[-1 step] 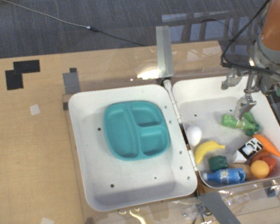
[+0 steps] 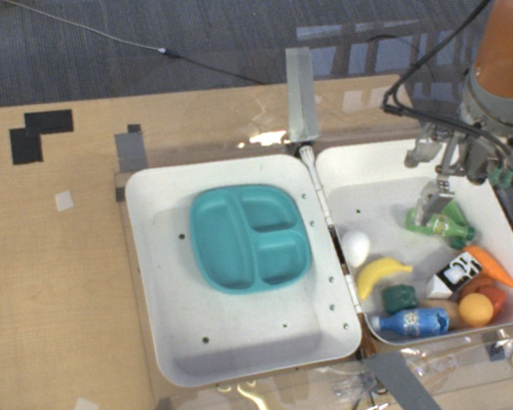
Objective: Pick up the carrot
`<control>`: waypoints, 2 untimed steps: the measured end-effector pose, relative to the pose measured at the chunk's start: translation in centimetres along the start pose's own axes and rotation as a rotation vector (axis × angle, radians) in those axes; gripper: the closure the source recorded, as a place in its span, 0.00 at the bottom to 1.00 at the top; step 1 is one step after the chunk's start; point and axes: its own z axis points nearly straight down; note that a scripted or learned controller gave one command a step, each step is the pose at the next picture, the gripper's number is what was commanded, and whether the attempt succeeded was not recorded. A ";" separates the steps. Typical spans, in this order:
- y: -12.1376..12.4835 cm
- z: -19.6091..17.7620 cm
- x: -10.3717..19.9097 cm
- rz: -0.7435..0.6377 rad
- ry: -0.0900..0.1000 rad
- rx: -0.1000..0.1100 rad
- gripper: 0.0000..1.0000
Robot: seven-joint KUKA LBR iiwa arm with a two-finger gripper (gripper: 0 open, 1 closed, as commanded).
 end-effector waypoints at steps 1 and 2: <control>3.0 0.0 4.3 0.344 0.006 0.001 0.00; 4.3 -0.9 6.1 0.491 0.005 0.002 0.00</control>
